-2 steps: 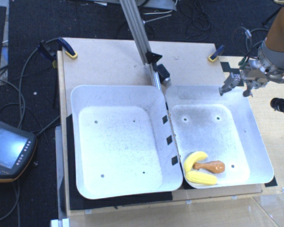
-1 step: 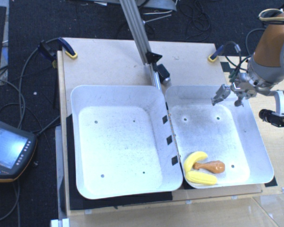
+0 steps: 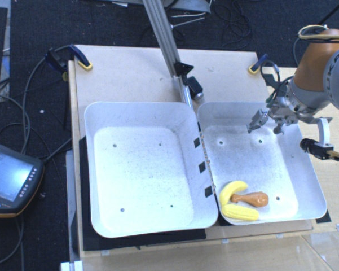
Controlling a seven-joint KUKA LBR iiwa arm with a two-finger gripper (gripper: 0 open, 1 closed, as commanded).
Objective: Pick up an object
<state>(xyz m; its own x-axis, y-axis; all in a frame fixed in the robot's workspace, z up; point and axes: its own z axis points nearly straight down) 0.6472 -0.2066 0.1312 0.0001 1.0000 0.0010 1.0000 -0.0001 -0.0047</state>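
Note:
In the right bin [image 3: 304, 168], near its front edge, lie three small items. A yellow banana [image 3: 232, 189] curves over a brown toy drumstick [image 3: 254, 199], and a second yellow banana-like piece [image 3: 240, 212] lies just in front of them. My gripper [image 3: 265, 126] hangs over the back of the right bin, well behind these items and a little to their right. It is open, with nothing between its two spread fingers [image 3: 253, 125].
The left bin [image 3: 101, 151] adjoins the right one along a raised middle edge with black clips [image 3: 202, 166]. A slanted metal pole [image 3: 164, 33] rises behind the bins. A teach pendant [image 3: 8, 179] and cables lie off the bench at left.

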